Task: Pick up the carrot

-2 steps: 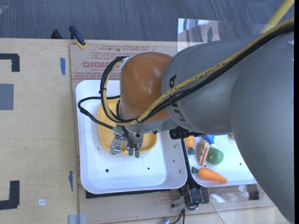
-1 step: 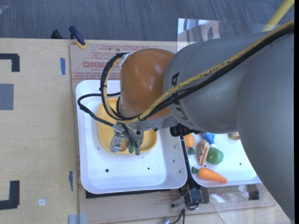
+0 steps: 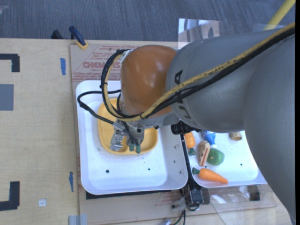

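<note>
Arm (image 3: pixel 220 78) spans both bins; left bin (image 3: pixel 124 177) lies under the pincer (image 3: pixel 125 143), right bin (image 3: pixel 243 170) off to its right. Pincer hangs over a yellow dish (image 3: pixel 105 125); how far it is open I cannot tell, and nothing visibly held. Carrot (image 3: pixel 212 175) lies well right of the pincer and lower in view, so it should cross bins, align with the carrot's long axis, then descend.

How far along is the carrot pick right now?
Nothing looks done yet. The carrot lies in the right bin, beside a green toy. The end effector hangs over the yellow dish in the left bin, apart from the carrot. Left to do: cross to the right bin, grasp the carrot, lift it.
</note>
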`<state>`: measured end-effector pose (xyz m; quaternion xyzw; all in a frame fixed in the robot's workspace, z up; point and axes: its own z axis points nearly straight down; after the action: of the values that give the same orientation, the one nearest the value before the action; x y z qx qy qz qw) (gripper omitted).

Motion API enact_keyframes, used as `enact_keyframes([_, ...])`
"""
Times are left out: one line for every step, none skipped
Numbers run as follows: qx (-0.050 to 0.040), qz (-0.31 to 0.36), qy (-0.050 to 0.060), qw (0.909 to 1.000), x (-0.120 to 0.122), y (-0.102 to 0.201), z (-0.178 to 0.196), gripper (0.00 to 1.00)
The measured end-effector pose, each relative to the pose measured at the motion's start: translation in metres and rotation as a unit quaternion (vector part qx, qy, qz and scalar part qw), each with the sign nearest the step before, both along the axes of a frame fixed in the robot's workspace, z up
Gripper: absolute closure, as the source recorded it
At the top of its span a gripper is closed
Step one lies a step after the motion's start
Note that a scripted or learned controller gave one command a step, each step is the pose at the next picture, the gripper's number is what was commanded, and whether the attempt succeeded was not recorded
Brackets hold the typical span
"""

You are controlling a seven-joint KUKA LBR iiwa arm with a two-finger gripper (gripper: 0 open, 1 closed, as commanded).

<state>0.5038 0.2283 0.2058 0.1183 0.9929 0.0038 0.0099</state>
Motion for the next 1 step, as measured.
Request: enact_keyframes([0.0009,0.001,-0.004,1.0,0.0017,0.0013,0.0108,1.0])
